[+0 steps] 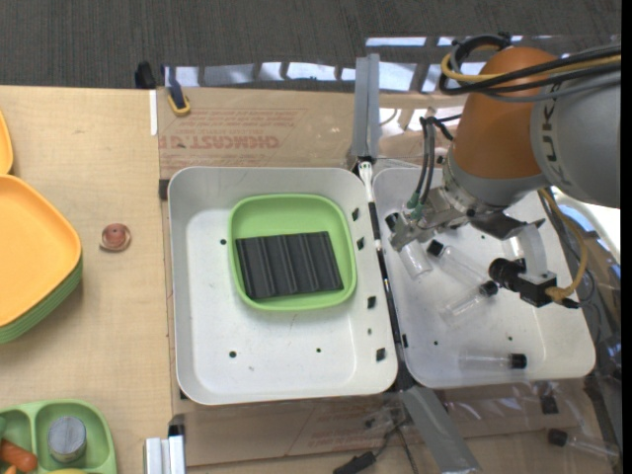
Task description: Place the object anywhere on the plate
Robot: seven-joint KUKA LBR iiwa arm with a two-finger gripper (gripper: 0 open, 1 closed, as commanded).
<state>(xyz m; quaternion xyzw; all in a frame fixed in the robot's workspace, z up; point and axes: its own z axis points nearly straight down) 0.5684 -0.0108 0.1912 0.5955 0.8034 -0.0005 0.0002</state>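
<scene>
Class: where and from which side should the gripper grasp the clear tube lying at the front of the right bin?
Grip the clear tube mid-barrel, from above, fingers closing across its width: it lies flat, clear of the bin's walls.

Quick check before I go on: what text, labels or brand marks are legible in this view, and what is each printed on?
"CHEMCAST": red print on the cardboard sheet behind the left bin, seen upside down; the smaller print beside it is too blurred to read.
"KU": dark letters on the grey arm, cut off by the frame's right edge.
The green plate and the clear vials in the right bin bear no legible marks.
</scene>
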